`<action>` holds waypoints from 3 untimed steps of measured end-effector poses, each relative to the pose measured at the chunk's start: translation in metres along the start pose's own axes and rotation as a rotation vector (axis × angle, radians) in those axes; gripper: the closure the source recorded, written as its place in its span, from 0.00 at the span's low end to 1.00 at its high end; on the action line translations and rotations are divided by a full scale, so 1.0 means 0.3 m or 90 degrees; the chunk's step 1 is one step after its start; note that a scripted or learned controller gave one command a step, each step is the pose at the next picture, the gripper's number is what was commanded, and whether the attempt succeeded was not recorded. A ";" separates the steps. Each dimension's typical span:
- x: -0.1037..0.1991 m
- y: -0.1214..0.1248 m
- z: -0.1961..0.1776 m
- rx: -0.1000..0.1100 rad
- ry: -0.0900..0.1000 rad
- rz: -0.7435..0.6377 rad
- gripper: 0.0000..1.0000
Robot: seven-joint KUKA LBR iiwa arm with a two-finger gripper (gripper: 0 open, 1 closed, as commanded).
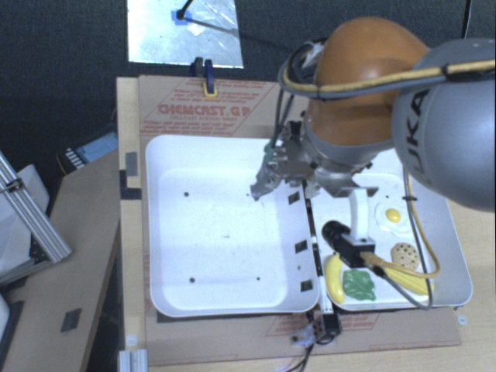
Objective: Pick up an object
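Dark carpet (54,53) runs round a pale wooden bench (89,208), and a shiny metal sheet (182,22) lies on the floor beyond it. On the bench, a cardboard sheet (205,107) printed in red lies under two white bins, with a small clamp (208,76) at its far edge.

The left bin (217,239) shows its bare floor. The right bin (446,235) holds the toys, bunched at its near end. A yellow banana (333,279) lies along the dividing wall, its long axis running near to far. A second yellow piece (407,277), perhaps another banana, slants toward the near right corner. A green piece (359,285) sits between them, with a cookie (403,254) and a fried egg (391,217) farther back.

The grey arm (442,122) looms over the right bin. Its gripper (262,186) hangs over the left bin's far right corner, well apart from the toys. I can't tell whether it is spread or closed.
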State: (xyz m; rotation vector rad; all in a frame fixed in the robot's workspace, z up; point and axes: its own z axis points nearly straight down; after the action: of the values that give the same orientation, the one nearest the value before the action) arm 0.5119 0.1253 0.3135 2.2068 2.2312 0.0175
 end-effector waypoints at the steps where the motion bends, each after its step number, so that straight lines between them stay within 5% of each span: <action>1: 0.075 0.033 0.590 0.015 -0.005 0.005 0.00; 2: 0.243 -0.094 0.501 0.008 -0.002 0.001 0.00; 3: 0.232 -0.084 0.468 0.006 -0.003 0.006 1.00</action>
State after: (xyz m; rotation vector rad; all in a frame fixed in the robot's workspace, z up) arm 0.4873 0.1955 0.1731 2.2209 2.2231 0.0018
